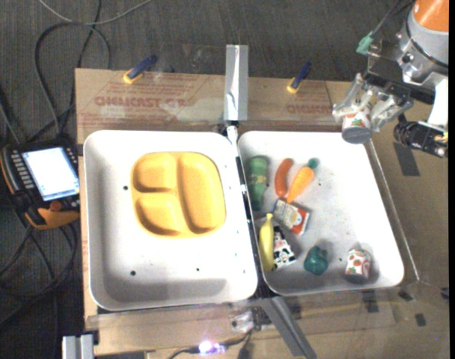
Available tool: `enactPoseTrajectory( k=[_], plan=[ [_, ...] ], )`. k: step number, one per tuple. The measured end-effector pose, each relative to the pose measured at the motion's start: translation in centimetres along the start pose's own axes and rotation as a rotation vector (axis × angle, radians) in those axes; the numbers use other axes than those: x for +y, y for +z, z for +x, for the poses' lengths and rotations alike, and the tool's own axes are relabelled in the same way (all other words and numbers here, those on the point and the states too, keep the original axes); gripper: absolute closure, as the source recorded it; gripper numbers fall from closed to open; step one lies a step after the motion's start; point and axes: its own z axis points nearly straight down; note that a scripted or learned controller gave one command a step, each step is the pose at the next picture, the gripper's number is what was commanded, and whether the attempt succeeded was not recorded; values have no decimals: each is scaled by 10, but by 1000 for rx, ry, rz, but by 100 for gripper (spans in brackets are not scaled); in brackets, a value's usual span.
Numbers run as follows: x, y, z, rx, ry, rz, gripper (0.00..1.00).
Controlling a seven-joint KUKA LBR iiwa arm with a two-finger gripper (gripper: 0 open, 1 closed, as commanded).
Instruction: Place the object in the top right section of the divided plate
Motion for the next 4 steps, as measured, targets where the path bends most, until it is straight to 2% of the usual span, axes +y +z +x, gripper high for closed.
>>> enactPoseTrajectory(
  k=[1, 2, 3, 4],
  plan=[
    [-97, 0, 55, 1, -61, 1, 100],
    [-108, 206, 107, -1, 53, 6, 100],
    [-72, 252, 137, -1, 212, 6, 100],
    [-37, 205, 216, -1, 39, 3, 100]
  ],
)
